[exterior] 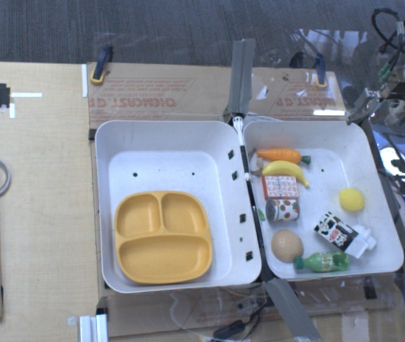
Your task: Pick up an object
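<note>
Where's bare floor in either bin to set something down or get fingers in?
Left bin: a bare strip between its back wall and the yellow divided plate. Right bin: bare floor between the banana and the lemon. Crowded along the divider: carrot, red-and-white box, can, brown ball, green bottle, milk carton.

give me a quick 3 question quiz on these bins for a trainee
1. True or false: the yellow divided plate lies in the left bin.
2. Which item lies nearest the right bin's front rim? A) carrot B) green bottle C) lemon
3. Fill in: the banana lies just below the ____.

Key: 1 true; 2 B; 3 carrot.
</note>
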Controlling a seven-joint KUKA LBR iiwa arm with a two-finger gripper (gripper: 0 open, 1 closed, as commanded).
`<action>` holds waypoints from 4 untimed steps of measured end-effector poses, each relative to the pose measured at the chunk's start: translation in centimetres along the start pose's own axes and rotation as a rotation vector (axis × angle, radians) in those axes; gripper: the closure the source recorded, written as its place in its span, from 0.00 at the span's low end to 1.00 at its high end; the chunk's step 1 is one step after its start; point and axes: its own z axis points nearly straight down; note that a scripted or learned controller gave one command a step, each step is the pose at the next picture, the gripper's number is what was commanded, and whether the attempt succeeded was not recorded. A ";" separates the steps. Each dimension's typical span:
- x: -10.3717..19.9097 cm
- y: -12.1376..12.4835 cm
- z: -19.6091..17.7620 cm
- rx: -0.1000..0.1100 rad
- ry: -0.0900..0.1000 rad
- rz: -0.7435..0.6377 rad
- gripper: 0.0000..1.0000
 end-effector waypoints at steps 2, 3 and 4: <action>6.7 -5.6 18.9 -0.008 0.000 0.156 0.00; 10.1 2.1 19.3 0.011 -0.004 0.067 0.00; 9.4 2.4 15.0 -0.002 -0.001 0.131 0.00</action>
